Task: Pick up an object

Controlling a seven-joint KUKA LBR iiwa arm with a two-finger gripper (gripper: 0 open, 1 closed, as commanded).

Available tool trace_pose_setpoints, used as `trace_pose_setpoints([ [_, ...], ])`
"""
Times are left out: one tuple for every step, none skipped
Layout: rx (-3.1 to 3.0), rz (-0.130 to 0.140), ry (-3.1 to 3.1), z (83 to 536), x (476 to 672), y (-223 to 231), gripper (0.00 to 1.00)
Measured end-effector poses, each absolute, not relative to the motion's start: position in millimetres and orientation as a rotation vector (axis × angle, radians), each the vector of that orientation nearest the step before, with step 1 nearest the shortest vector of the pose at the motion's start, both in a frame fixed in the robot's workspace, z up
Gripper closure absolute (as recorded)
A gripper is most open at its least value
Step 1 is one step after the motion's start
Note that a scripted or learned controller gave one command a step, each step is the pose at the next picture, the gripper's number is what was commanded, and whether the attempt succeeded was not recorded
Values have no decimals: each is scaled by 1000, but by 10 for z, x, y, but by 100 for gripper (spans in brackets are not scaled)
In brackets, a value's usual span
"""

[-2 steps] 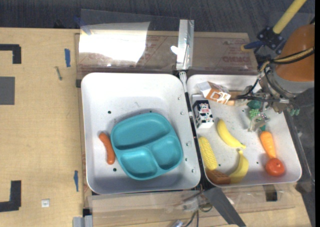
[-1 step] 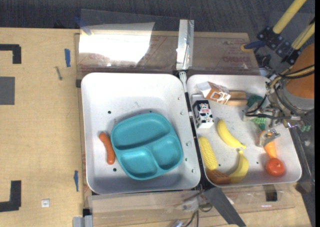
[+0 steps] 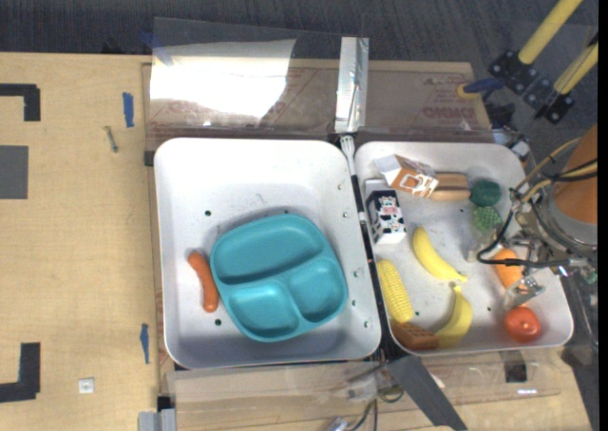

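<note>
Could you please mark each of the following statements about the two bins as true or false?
1. The teal divided plate lies in the left bin. True.
2. The orange sausage rests on top of the plate. False: it lies on the bin floor beside the plate's left edge.
3. The corn cob is in the right bin, near the wall between the bins. True.
4. The red tomato sits in the left bin. False: it is in the right bin, near its front right corner.
5. Two bananas lie in the right bin. True.
</note>
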State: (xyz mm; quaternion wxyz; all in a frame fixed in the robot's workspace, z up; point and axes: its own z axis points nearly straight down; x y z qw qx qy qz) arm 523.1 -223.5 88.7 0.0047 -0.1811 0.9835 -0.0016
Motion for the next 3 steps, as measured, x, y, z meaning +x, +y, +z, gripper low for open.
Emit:
trace_pose_setpoints([
  [-569, -13, 3066, 1020, 5280, -2222, 100],
  [-254, -2, 3121, 891, 5964, -1959, 100],
  [-253, -2, 3122, 883, 5957, -1962, 0],
])
